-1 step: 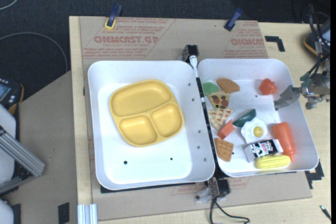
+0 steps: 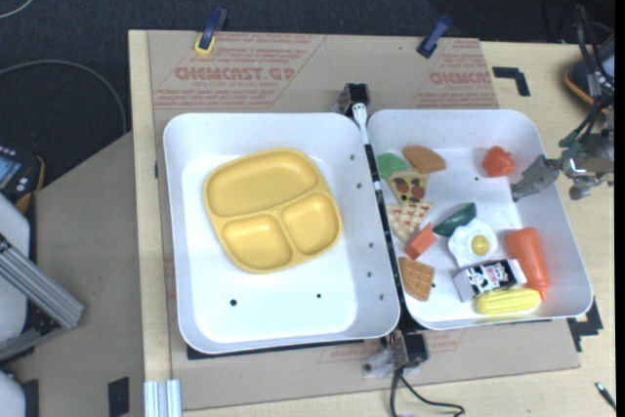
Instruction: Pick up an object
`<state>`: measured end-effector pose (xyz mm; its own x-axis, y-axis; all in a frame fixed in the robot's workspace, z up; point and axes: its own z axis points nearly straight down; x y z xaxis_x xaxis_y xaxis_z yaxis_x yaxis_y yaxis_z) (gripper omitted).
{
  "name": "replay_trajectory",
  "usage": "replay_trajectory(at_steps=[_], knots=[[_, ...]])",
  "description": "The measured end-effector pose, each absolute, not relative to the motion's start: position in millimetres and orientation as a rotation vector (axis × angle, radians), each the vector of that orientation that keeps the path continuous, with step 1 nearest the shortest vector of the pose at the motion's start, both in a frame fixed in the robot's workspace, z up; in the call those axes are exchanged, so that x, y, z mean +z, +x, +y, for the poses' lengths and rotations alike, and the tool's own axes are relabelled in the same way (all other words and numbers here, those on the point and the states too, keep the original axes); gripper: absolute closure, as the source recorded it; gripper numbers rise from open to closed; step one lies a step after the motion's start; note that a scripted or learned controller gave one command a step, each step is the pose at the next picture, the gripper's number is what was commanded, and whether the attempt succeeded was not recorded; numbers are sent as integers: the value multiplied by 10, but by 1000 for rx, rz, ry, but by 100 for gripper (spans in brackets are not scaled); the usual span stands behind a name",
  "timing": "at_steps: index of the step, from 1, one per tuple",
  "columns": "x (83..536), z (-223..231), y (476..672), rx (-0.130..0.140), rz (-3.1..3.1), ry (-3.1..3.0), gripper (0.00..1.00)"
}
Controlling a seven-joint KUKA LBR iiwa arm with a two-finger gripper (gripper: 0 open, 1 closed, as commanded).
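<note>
Hand (image 2: 539, 177) at the right rim of the right bin (image 2: 566, 239), coming in low from the right. Grey, blurred against the white wall; cannot tell from here whether it is open or closed, and nothing is seen held in it.

Right bin holds the pickable items, all toy food, crowded toward the middle and near side. Nearest the hand: a small red piece (image 2: 498, 161), lying apart from the rest at the far right of the bin. Below it, along the right wall, an orange carrot (image 2: 528, 256). Near edge: yellow corn cob (image 2: 507, 302) touching a black-and-white carton (image 2: 485, 276). Centre: fried egg (image 2: 476, 241), a dark green piece (image 2: 455, 219) just beside it, a waffle (image 2: 410, 214), a pizza slice (image 2: 406, 186), a brown bread-like piece (image 2: 424, 158) and a green leaf-like piece (image 2: 391, 163) at the far left.

Left bin (image 2: 186, 239) carries a yellow divided plate (image 2: 271, 208). Both bins sit on the table (image 2: 293, 73).

Judgement: the step in hand is the approach, no grasp made. The red piece looks the best target: close, isolated, room on every side for a straight descent. Centre above it before dropping, keep clear of the bin wall on the right, close only once low around it. The carrot is a fair second, but it lies against the wall. The egg-and-carton cluster is tight; a grasp there risks nudging neighbours or catching two.
</note>
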<state>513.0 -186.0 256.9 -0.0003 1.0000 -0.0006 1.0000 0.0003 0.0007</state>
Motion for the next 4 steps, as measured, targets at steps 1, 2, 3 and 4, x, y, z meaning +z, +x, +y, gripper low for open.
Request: replay_trajectory(at_steps=[1,2,3,4], knots=[[2125,-1898,5187,-2,2224,2224,0],[1641,-1989,5178,-3,2224,2226,0],[1148,-1921,5139,4,2215,2214,0],[975,-1934,5143,2,2216,2218,0]])
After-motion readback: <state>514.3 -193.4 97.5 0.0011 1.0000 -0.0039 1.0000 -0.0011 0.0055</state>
